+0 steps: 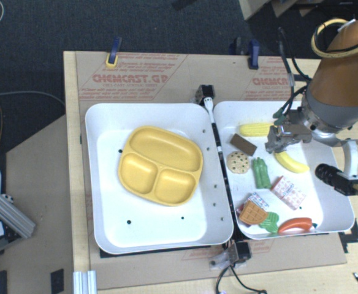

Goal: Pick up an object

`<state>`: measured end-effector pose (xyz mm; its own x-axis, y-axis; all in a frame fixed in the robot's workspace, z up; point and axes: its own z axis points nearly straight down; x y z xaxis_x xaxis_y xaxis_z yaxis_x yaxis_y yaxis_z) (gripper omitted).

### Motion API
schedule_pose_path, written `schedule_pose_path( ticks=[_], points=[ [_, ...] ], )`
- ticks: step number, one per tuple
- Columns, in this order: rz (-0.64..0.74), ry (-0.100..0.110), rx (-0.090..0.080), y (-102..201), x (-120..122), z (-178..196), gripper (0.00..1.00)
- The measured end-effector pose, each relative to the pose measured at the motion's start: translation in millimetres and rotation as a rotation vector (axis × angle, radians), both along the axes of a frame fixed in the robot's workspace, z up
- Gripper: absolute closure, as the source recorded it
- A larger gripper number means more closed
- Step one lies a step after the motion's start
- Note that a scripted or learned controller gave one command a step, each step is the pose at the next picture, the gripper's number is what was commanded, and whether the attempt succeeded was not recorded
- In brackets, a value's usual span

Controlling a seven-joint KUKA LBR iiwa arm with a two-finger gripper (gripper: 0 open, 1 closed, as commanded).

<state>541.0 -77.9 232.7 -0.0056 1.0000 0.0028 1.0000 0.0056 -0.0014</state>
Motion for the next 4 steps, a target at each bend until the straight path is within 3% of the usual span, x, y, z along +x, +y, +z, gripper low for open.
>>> schedule_pose_path(
  ticks=[1, 2, 3, 4],
  points=[
    [0.0, 0.002, 0.0, 52, -1, -12, 1.0],
    [0.002, -0.003, 0.0, 109, -8, 0, 1.0],
    [-0.003, 0.003, -0.002, 127, -20, -18, 1.0],
    [-0.004, -0.002, -0.003, 130, -13, -17, 1.0]
  ],
)
